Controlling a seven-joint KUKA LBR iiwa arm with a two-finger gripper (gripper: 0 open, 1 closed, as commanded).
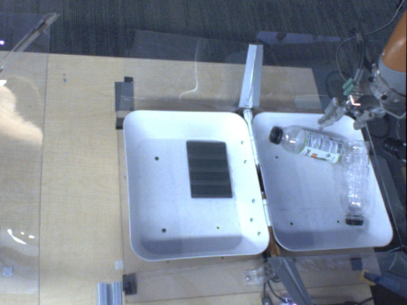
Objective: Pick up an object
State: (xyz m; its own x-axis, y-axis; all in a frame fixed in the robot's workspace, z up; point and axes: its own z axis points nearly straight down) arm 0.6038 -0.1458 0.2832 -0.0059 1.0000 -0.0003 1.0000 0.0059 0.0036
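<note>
A clear plastic water bottle (307,143) with a black cap and a white-and-green label lies on its side in the right bin (299,224), just below and to the left of the gripper (348,112) as the camera sees it. Its capped end points away from the fingers, toward the divider between the bins, and its base end lies nearest to them. Nothing sits between the fingers; the two thin prongs stand splayed apart, one angling down-left toward the bin's back rim, the other down-right, so the jaws read as open and holding nothing. The gripper hovers at the back right corner of that bin, above the rim, apart from the bottle.

A second clear bottle (355,186), label-free and harder to make out against the white plastic, lies almost straight below the gripper along the bin's right side, its dark cap at the end farthest from the fingers. Its upper end seems to touch or overlap the first bottle's base, though the transparency makes that uncertain.

Well off to the left of the gripper, the left bin (149,230) holds a flat, dark ribbed rectangle (208,169) near its middle. The arm's grey wrist and orange band (394,46) rise to the upper right of the fingers, with cables looping just beside them.
</note>
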